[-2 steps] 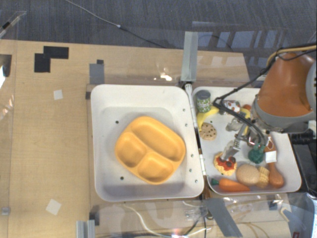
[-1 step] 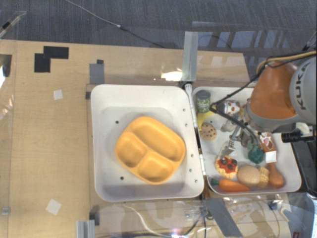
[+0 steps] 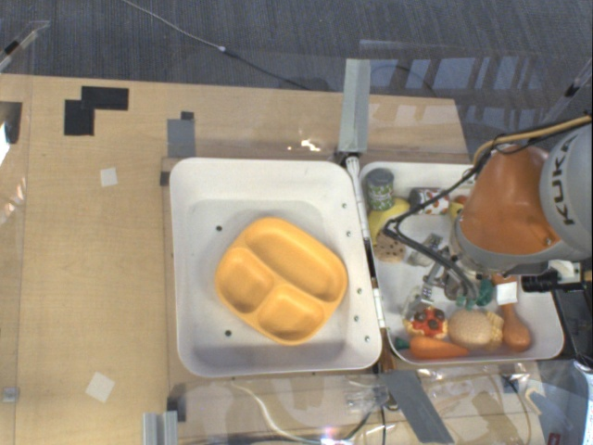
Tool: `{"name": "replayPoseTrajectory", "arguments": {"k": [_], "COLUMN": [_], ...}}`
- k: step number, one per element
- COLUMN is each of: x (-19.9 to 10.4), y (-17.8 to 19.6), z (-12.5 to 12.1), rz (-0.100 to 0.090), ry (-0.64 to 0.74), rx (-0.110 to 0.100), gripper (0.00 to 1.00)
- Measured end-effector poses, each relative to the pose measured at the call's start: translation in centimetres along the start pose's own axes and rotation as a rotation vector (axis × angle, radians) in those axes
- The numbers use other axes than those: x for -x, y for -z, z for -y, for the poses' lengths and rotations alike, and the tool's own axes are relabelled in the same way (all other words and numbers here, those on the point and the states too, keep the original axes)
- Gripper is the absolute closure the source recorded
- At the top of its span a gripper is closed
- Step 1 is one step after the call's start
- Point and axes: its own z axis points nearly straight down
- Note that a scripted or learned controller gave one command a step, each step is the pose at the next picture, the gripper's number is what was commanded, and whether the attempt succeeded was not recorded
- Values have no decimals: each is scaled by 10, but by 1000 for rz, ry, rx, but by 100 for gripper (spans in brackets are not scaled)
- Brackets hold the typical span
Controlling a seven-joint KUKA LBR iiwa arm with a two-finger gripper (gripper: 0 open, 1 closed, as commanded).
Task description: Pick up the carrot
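Observation:
The carrot is a small orange piece lying flat along the front wall of the right bin, just below a toy pizza slice. My gripper hangs over the middle of that bin, below the arm's orange band. It is a little behind and above the carrot and apart from it. The wrist hides part of the bin behind it.
Around the carrot lie a tan bun and a brown sausage. Farther back are a green can, a yellow fruit and a speckled piece. The left bin holds a yellow divided plate.

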Motion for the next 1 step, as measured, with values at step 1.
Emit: {"name": "replayPoseTrajectory", "arguments": {"k": [1], "x": [2], "y": [12], "z": [-2], "rz": [4], "ry": [6], "rx": [2], "gripper": [100]}}
